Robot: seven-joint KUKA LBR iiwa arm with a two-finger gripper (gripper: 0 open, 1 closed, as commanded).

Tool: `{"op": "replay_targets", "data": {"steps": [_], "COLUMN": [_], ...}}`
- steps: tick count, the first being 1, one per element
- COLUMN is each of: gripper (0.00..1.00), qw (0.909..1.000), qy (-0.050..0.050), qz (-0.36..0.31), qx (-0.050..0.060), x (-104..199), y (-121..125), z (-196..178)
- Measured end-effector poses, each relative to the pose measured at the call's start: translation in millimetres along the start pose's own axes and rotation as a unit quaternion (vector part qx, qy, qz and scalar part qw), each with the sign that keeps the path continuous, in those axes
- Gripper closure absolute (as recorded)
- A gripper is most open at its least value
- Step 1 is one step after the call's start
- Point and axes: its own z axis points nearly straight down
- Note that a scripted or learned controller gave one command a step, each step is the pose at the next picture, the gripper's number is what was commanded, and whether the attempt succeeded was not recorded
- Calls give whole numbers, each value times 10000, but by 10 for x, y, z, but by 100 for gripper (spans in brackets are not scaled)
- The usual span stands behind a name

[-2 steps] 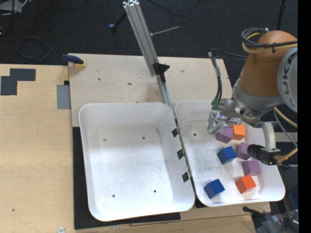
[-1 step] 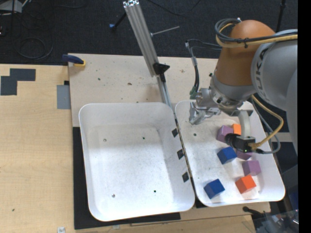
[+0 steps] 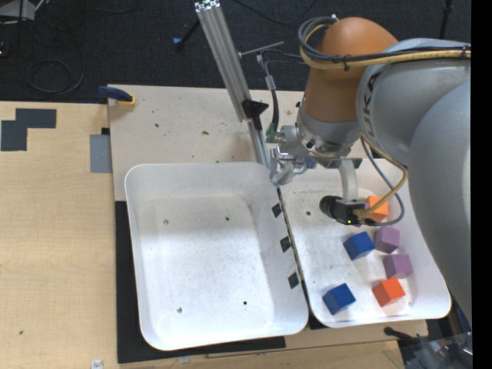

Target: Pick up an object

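The grey KUKA arm [image 3: 419, 106], orange band [image 3: 350, 41] uppermost, reaches in from the right. Its two-finger gripper [image 3: 283, 172] hangs over the far end of the seam where the shallow white left bin [image 3: 192, 283] meets the shallow white right bin [image 3: 319, 267]. Whether the gripper is released or clenched cannot be told from this angle.

The objects for picking all lie in the right bin, to the right of the gripper and nearer than it. A small orange block [image 3: 377, 205] sits farthest back, then a blue cube [image 3: 358, 245] just beside a purple cube [image 3: 387, 238]. A second purple cube [image 3: 398, 265] lies just behind an orange cube [image 3: 389, 290], and a second blue cube [image 3: 338, 297] is nearest the front rim.

A slanted aluminium rail [image 3: 227, 68] rises behind the bins. A blue-and-yellow clamp [image 3: 117, 95] sits at the far left corner of the pale wooden bench [image 3: 177, 129].
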Motion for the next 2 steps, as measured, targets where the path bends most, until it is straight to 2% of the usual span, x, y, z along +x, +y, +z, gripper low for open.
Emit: {"op": "replay_targets", "data": {"steps": [1,2], "gripper": [100,0], "qw": [10000,10000], "qy": [-4,-12], "qz": [4,-16], "qx": [-3,9], "x": [403,405], "y": [242,229], "z": [86,82]}}
